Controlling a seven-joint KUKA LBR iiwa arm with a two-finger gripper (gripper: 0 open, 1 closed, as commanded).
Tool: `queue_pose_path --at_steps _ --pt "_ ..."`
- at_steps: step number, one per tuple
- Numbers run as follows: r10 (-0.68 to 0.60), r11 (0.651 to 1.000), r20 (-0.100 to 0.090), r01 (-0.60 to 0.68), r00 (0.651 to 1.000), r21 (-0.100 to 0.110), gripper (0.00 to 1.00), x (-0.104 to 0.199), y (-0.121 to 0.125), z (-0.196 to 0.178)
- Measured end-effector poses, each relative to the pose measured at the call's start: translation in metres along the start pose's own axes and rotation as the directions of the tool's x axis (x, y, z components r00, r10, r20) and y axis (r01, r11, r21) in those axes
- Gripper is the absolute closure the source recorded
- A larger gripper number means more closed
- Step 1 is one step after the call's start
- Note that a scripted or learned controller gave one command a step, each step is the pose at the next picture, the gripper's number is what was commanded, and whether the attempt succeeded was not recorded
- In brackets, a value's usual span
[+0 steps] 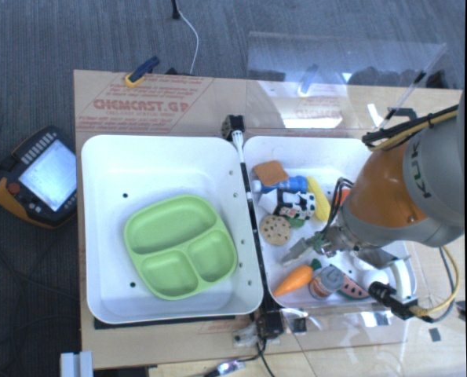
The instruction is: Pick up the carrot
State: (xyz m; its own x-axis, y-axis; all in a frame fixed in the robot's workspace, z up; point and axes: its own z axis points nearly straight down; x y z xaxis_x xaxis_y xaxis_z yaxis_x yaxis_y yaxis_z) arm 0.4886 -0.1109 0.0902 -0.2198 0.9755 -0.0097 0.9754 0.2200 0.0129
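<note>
One carrot [293, 279] lies in the right bin [327, 146], near its front wall, tip pointing to the divider, just below and left of the gripper [300, 249]. The jaws stand apart with nothing between them, and one grey finger [293, 250] stretches out above the carrot without touching it. Just right of the carrot, below the jaws, sits a small round can [326, 281]. Beyond the fingertips lies a speckled cookie [275, 228], and farther up a cow figure [299, 203] and a banana [319, 195]. Well to the left, the other bin [107, 163] holds a green divided plate [180, 246].
</note>
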Motion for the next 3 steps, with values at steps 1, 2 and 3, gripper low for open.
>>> queue_pose_path --at_steps 1,2,3 --pt "-0.359 0.933 0.006 0.359 0.933 -0.005 0.0 0.0025 0.0025 -0.0005" --pt "-0.358 0.934 0.002 0.358 0.934 -0.006 1.0 0.0033 0.0038 -0.0096" --pt "-0.358 0.934 0.0 0.358 0.934 -0.004 0.0 0.0037 0.003 -0.0087"
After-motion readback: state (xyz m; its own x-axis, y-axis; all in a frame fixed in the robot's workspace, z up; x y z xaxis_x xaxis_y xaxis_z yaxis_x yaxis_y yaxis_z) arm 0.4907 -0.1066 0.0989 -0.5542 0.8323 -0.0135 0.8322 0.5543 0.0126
